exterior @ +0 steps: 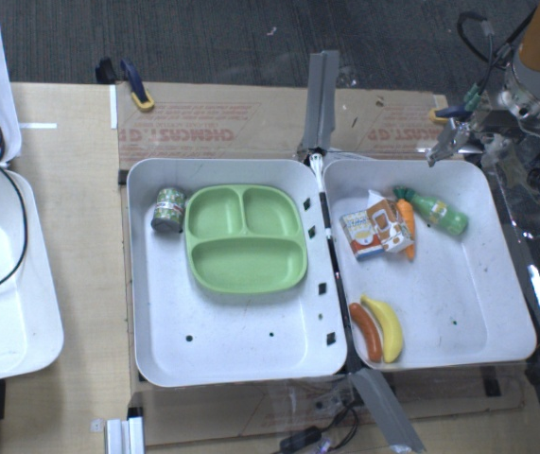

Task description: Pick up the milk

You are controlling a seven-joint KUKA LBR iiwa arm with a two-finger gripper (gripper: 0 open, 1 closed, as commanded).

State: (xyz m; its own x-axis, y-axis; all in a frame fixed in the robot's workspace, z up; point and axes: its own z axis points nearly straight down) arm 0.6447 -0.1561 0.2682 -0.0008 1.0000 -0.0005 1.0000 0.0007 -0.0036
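Note:
The milk (372, 229) is a small white carton with blue and orange print, lying on its side in the upper left part of the right bin (459, 291). An orange carrot (407, 223) lies against the carton's right side. My gripper (454, 142) hovers over the right bin's far rim, up and to the right of the milk and well apart from it. Nothing shows between its fingers.
A green bottle (437, 214) lies right of the carrot. A hot dog (365, 332) and a banana (389, 327) rest near the right bin's front left corner. The left bin (156, 329) holds a green divided plate (246, 237) and a small can (167, 210).

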